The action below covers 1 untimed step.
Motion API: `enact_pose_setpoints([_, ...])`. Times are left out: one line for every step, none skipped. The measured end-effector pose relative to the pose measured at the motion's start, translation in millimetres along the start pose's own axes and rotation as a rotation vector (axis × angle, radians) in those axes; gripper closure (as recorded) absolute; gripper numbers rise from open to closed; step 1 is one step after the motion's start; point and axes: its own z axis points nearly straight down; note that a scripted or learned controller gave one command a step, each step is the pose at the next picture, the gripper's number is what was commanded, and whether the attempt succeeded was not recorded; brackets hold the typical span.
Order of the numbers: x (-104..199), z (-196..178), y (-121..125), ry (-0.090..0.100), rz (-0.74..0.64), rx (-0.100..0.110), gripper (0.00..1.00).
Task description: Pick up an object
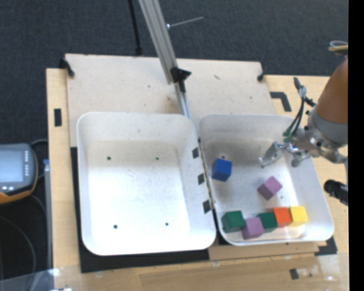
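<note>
From my remote seat I see the gripper (279, 153) hanging over the upper part of the right bin (249, 129), reaching in from the right edge. Its metal fingers point left and down, but they are too small and blurred for me to say whether they are spread or closed; I cannot tell. Nothing is visibly between them. Behind it, the wrist is grey, with the orange band (335, 99) above it and thin green cables alongside.

Below the gripper, apart from it, a purple cube (270, 187) lies tilted on the bin floor. To the left of the gripper, near the bin's left wall, sits a blue cube (221, 169). Along the near wall runs a row of blocks, closely packed: a green cube (233, 220), a second purple cube (253, 227), a smaller green cube (267, 220), an orange cube (283, 216) and a yellow cube (298, 214).

The left bin (85, 180) sits just beside the right one, its floor showing a few dark specks. Both bins rest on a pale wooden bench (127, 80). A slanted aluminium rail (158, 32) rises from between the bins toward the top of the view. At the far left a handheld control pendant (9, 171) with a grey screen rests off the bench. I can read no writing or brand marks anywhere.
</note>
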Motion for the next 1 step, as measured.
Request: enact_pose_setpoints([15.1, 74.8, -29.3, -0.007, -0.005, -0.025, 0.0])
